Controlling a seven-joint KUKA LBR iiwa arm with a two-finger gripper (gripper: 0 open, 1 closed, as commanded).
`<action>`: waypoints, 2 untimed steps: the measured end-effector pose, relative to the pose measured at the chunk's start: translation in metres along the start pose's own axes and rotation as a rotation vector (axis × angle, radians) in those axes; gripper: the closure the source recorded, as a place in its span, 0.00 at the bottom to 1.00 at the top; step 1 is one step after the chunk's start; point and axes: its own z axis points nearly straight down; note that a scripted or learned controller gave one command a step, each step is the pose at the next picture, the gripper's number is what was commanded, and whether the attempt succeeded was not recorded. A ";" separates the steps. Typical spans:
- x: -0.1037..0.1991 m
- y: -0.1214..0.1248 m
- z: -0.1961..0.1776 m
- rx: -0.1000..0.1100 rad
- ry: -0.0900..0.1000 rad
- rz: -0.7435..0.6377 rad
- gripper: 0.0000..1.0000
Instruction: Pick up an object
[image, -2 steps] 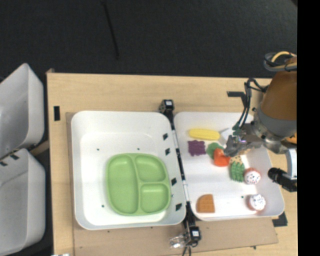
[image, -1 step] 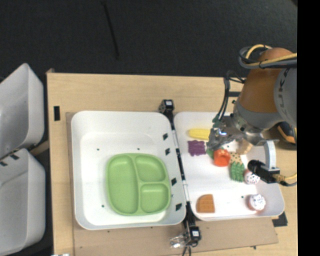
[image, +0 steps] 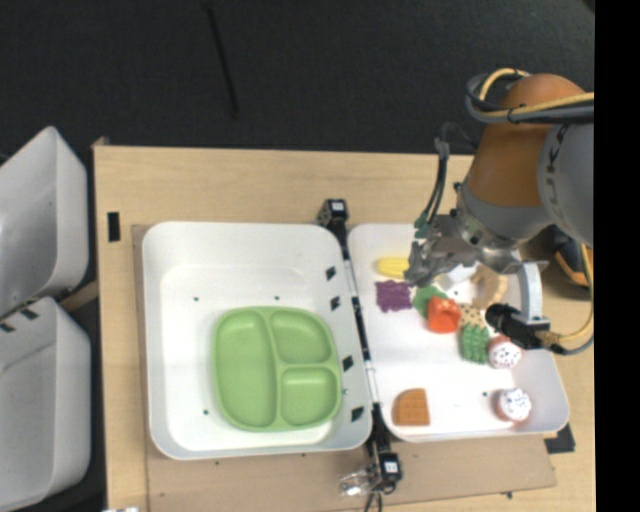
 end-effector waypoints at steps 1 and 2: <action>0.000 -0.005 0.000 0.003 -0.001 0.001 1.00; 0.003 -0.008 0.009 0.003 -0.001 0.000 1.00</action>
